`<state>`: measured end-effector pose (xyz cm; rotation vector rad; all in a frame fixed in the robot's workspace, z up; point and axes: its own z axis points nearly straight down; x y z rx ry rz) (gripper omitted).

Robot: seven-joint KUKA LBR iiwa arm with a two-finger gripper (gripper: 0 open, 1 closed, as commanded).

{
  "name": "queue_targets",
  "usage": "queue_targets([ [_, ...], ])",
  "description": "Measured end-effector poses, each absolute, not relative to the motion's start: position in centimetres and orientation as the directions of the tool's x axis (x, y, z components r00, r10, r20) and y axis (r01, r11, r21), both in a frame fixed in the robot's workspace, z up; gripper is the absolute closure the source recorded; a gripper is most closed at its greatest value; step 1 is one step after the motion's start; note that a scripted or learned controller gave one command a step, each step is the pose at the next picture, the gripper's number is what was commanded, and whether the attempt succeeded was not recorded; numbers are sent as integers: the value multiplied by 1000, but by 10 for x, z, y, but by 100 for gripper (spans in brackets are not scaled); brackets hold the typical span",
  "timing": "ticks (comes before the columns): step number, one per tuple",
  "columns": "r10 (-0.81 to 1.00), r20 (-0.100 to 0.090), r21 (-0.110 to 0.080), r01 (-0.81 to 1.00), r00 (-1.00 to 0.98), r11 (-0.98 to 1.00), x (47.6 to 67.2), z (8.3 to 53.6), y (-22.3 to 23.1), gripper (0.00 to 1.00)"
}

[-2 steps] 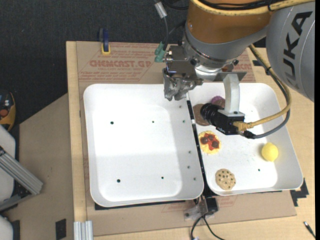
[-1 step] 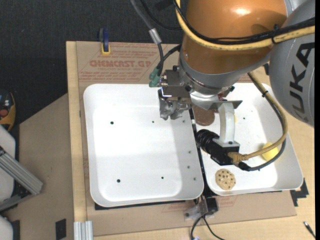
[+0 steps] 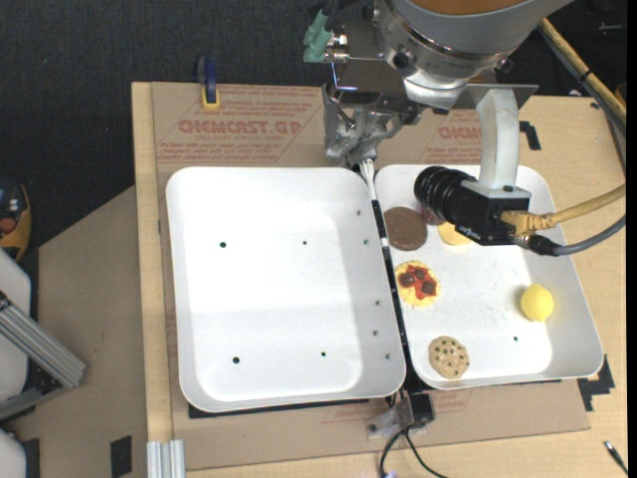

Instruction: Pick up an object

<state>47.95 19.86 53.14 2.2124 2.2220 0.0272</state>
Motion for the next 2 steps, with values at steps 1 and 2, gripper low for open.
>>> queue_targets([
  [1,1000,1,3,1000,-3,3,479,534,198,100],
  [2,1000,2,5,1000,-4,4,480,544,199,100],
])
